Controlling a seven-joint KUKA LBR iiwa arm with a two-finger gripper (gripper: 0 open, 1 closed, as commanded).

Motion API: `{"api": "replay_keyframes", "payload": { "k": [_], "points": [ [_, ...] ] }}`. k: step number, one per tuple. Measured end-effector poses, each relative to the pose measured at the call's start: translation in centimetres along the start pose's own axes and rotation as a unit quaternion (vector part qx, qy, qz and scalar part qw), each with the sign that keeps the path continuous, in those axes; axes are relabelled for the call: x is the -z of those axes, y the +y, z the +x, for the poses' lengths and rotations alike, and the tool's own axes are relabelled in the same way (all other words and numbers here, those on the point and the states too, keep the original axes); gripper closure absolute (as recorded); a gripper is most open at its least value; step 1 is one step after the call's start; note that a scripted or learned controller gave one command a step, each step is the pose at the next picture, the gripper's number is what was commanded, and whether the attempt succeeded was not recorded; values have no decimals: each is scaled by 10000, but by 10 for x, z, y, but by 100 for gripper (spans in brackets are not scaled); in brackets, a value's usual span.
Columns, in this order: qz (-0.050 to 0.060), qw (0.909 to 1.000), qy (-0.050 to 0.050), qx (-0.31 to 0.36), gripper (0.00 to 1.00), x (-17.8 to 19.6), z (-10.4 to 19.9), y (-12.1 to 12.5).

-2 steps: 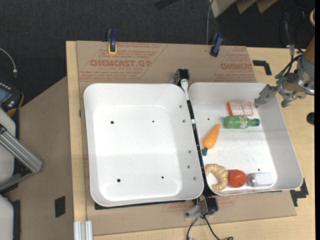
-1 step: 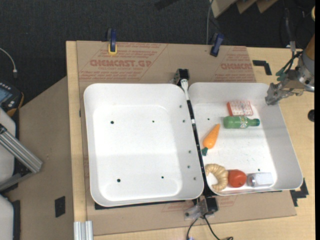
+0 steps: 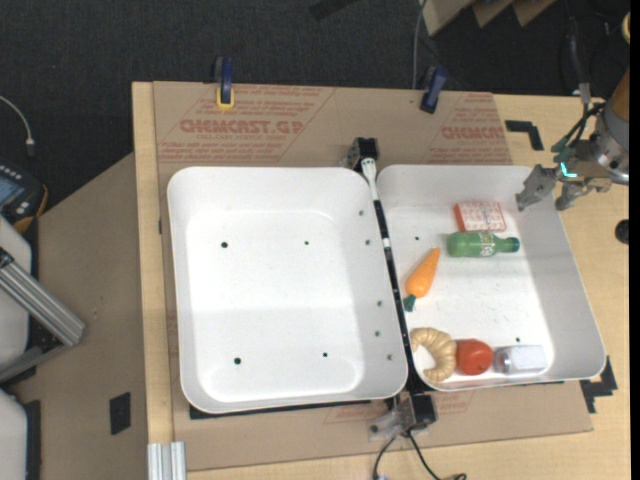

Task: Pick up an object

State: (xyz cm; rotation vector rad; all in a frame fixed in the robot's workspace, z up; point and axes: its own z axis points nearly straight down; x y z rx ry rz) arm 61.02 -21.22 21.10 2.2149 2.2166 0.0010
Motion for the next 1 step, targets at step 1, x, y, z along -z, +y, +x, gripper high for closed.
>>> {"api": "replay_keyframes", "payload": {
  "k": [1],
  "points": [
    [8, 10000, 9, 4, 0, -8, -12, 25]
  ]
}}
